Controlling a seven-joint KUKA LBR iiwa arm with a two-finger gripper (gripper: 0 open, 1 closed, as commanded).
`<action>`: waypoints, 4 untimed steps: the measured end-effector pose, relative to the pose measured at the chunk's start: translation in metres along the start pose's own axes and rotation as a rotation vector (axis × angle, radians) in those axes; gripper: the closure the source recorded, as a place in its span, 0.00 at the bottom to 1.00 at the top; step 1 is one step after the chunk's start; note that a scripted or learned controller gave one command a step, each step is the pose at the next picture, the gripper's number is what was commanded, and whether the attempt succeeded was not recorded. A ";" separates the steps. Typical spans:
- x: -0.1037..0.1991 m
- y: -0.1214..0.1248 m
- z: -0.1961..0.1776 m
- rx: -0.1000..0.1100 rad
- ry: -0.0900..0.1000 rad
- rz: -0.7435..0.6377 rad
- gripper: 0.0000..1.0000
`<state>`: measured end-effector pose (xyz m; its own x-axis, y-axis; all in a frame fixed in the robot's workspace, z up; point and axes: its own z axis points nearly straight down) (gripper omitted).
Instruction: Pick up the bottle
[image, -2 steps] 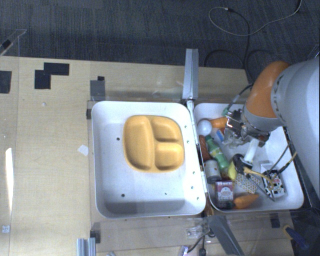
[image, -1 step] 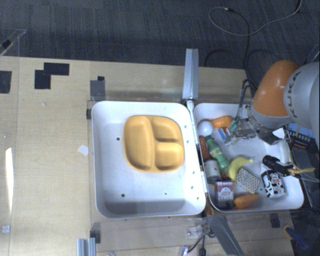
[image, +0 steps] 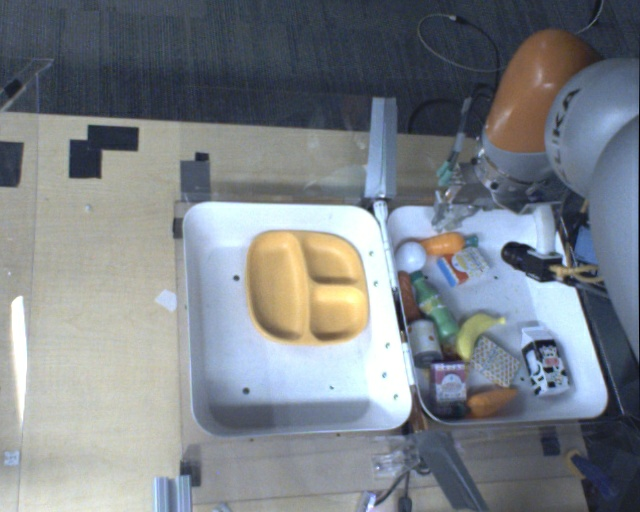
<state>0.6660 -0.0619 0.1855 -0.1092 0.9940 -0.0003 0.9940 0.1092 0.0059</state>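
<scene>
- The end effector (image: 447, 207) hangs above the far edge of the right bin (image: 590, 385), holding nothing; how far open it is I cannot tell.
- The green bottle (image: 437, 310) lies in that bin's left part, beside the banana (image: 476, 331).
- Its long axis runs far-left to near-right, cap end apparently far.
- Best approach: descend and close across the bottle's width.

Count across my bench (image: 100, 300)

I counted two white bins (image: 200, 330), one yellow divided tray (image: 305, 285), one green bottle (image: 435, 308), two carrots (image: 443, 243), one banana (image: 478, 332) and one white egg (image: 411, 256).
</scene>
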 end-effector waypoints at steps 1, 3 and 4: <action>0.000 0.000 0.000 0.001 0.000 -0.001 0.00; -0.018 -0.081 0.082 0.005 0.001 -0.003 0.00; -0.018 -0.078 0.072 0.001 0.002 -0.005 1.00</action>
